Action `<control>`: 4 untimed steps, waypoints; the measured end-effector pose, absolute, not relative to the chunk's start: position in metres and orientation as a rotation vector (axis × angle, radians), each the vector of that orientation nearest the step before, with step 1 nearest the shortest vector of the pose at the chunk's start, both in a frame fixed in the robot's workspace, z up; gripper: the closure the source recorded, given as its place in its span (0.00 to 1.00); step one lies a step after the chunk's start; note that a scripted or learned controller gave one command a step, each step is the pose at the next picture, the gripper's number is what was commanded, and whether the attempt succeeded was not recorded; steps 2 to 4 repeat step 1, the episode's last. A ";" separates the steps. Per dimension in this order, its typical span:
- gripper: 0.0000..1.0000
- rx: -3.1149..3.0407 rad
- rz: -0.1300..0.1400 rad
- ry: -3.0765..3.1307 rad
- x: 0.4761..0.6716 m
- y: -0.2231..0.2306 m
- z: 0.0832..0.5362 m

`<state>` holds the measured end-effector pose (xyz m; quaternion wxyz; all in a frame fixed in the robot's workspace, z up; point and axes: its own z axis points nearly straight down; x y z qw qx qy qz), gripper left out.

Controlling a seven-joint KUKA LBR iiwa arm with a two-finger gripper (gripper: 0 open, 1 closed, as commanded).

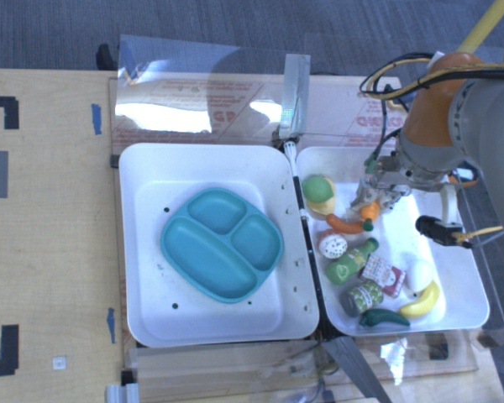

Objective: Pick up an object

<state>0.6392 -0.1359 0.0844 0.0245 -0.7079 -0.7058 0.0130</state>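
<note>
Crowding the right bin's (466,309) lower end are a banana (422,300), a can (364,295) and other toys. Farther up, the end effector (372,198) hangs over the carrot (346,222); its grip I cannot tell. Packed neighbours could deflect it.

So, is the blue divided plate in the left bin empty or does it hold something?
Empty. The blue divided plate shows bare compartments; the toy foods lie in the right bin.
</note>
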 end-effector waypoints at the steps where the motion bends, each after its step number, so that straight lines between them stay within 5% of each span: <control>1: 1.00 -2.129 -0.015 -2.319 0.601 -0.015 0.239; 4: 1.00 -2.129 -0.015 -2.319 0.601 -0.015 0.239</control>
